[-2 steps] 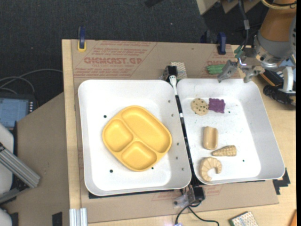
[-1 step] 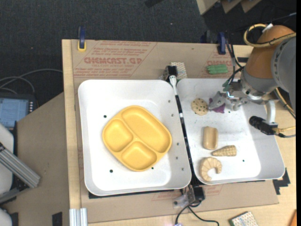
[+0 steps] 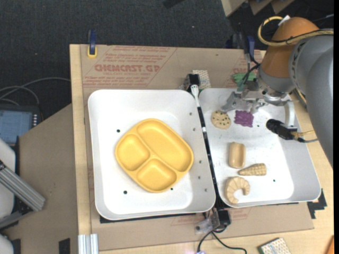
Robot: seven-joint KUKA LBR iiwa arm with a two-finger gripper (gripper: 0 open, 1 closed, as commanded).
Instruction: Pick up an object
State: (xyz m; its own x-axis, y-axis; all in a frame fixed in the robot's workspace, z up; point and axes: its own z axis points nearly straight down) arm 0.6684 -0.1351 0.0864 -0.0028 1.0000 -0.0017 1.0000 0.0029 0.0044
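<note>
- The croissant [image 3: 237, 188] lies at the right bin's [image 3: 302, 189] six o'clock; cone [image 3: 253, 169] and bread roll [image 3: 236, 154] sit beyond it. All look light, rigid toys.
- The purple piece [image 3: 244, 118], at the bin's eleven o'clock beside the cookie [image 3: 221, 119], looks small, light; I'd pinch its sides.
- My tool [image 3: 249, 100] hangs just above it, wrist bent down from three o'clock; whether it's clenched, I cannot tell.

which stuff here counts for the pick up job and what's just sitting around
Belongs to the job:
- gripper, above the purple piece
- purple piece
- cookie
- bread roll
- cone
- croissant
- right bin, which holds these

Just lying about:
- yellow divided plate
- left bin under it
- blue clamp at the board's corner
</note>
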